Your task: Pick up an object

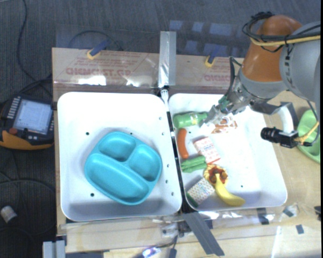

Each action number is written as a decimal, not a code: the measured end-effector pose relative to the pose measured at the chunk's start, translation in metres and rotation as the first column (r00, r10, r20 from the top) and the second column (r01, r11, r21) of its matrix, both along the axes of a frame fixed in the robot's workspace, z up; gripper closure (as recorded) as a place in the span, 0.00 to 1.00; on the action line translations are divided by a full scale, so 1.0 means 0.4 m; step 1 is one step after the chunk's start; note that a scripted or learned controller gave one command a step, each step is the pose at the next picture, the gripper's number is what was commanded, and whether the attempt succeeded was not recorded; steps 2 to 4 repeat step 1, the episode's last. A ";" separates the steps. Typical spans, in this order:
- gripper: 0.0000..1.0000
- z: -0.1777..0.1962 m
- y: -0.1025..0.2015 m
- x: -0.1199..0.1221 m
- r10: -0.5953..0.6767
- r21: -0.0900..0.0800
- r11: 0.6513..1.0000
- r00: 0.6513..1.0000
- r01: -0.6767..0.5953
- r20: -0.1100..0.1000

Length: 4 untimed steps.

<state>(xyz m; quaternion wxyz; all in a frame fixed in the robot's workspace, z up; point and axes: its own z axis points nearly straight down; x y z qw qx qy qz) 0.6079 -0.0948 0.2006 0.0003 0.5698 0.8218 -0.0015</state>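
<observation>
The right bin (258,176) holds several small things. A green bottle (187,119) lies at its far left, with an orange sausage-shaped piece (182,143) just in front of it. A red-and-white packet (207,148) and a green piece (191,164) lie mid-bin. A yellow banana (224,191) and a checkered packet (199,190) sit near the front. My gripper (216,113) reaches down from the right. Its tip is right beside the bottle's right end and a small red-and-white wrapper (225,125).
The left bin (75,117) holds a blue divided plate (124,166). A divider wall (170,144) separates the two bins. A green object (310,133) stands on the bench right of the bins. A handheld pendant (26,122) lies on the floor at left.
</observation>
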 end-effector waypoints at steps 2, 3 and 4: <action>1.00 0.062 0.027 -0.034 0.375 0.002 0.927 0.927 -0.375 0.001; 1.00 0.062 0.027 -0.034 0.375 0.002 0.927 0.927 -0.375 0.001; 1.00 0.062 0.027 -0.034 0.375 0.002 0.927 0.927 -0.375 0.001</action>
